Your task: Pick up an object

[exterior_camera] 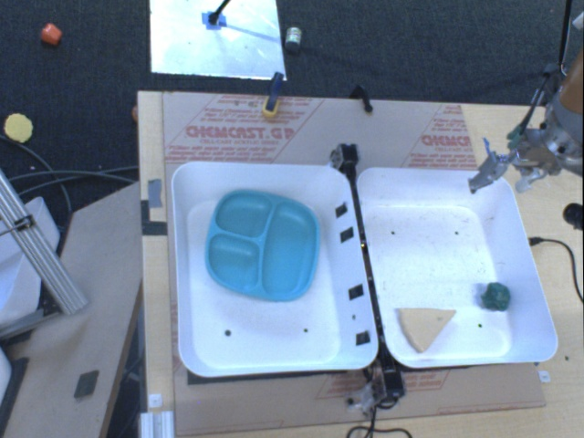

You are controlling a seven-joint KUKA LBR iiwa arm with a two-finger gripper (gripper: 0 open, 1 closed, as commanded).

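Two slim fingers of the gripper (502, 172) stand apart with nothing between them; one tip hangs over the far right corner of the right bin (456, 222), the other just past that bin's right rim; neither touches the bin floor so far as I can tell from this slant; behind them the arm (568, 108) rises grey toward the bench's right edge, its upper part cut off by the frame.

Right bin, contents: small dark green lump (495, 296), near the right wall toward the near right corner, well apart from the gripper; tan wedge (425, 325), lying flat close to the near rim, point toward the near edge, apart from the green lump.

Left bin (196, 336), contents: blue divided plate (263, 245), three compartments, set toward the far half, slightly turned.

Between the bins: black divider strip (356, 245) running far edge to near edge.

Under the bins: cardboard sheet (242, 121) with red lettering, covering the bench top; yellow-and-blue item (272, 96) at its far edge.

Off the bench, on the dark floor: shiny metal sheet (214, 39); small orange block (50, 34); yellow ball (17, 127).
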